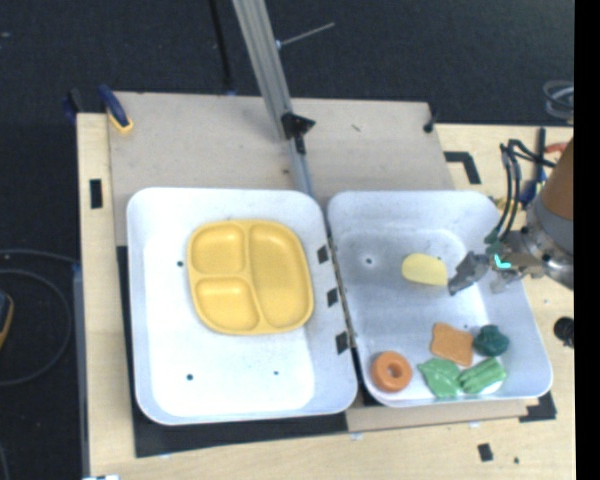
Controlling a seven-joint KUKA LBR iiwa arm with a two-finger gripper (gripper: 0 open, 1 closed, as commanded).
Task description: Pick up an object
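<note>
The gripper (477,271) hangs over the right bin (400,213), near its right wall and about midway along it; I can make out one dark finger (463,274) slanting toward the pale yellow piece (425,269), but whether the pincer is open or closed I cannot tell from where I stand; nothing shows between its tips. That yellow piece, rounded like a lemon or a small potato, lies in the middle of the right bin, just beside the finger and perhaps touching it; I cannot say which.

Along the bin's near edge sit the others: an orange ring (390,370) toward the near-left corner, green pieces (461,377) beside it, an orange slab (452,343) just behind those, and a dark green lump (491,341) nearer the right wall. The left bin (160,368) holds a yellow divided tray (250,274) around its centre.

To my eye the yellow piece is the likely target, and the risk lies in its shape; a smooth rounded thing met from the side tends to roll or skid across the slick white floor rather than settle between the fingers; a pinch landing off its middle could squirt it out toward the left wall. If the arm drops too near the right wall, a finger might catch the rim; and a close on air would leave everything where it lies.
</note>
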